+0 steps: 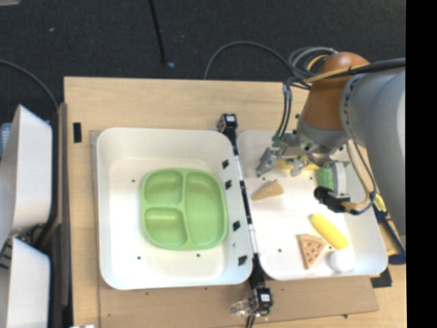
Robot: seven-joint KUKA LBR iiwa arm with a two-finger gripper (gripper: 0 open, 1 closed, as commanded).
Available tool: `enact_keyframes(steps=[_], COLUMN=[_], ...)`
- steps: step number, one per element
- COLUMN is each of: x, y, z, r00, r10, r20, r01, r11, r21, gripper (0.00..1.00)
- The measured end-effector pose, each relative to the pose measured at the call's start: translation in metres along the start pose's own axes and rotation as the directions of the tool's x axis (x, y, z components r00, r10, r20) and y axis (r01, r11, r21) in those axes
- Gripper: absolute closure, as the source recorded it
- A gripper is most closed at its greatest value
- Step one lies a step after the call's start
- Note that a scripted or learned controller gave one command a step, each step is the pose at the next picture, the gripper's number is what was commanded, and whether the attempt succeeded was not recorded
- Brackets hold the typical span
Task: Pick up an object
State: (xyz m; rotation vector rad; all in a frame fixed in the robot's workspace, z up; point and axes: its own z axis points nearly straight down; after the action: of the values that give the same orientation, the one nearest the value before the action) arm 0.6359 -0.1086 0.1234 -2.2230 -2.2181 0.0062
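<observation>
Bread wedge near divider, gripper above

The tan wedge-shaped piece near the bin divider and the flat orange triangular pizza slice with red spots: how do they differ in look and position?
The tan wedge-shaped piece is plain and pale; the flat orange triangular pizza slice with red spots is brighter and patterned. The wedge lies at mid-bin, just below the claw; the pizza slice lies near the front edge, beside a yellow banana-shaped object. Both rest in the right white bin, ungrasped.
</observation>
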Motion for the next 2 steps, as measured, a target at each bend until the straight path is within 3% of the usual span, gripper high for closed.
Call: enact_keyframes(steps=[1,2], x=[0.000,0.004], y=[0.002,0.001], z=[-0.016,-0.061], r00=[1.000,1.000], r10=[0.002,-0.004], r20=[0.000,-0.001], r01=[-0.002,0.004], r11=[1.000,1.000], r21=[-0.008,-0.008], gripper=[1.00,1.00])
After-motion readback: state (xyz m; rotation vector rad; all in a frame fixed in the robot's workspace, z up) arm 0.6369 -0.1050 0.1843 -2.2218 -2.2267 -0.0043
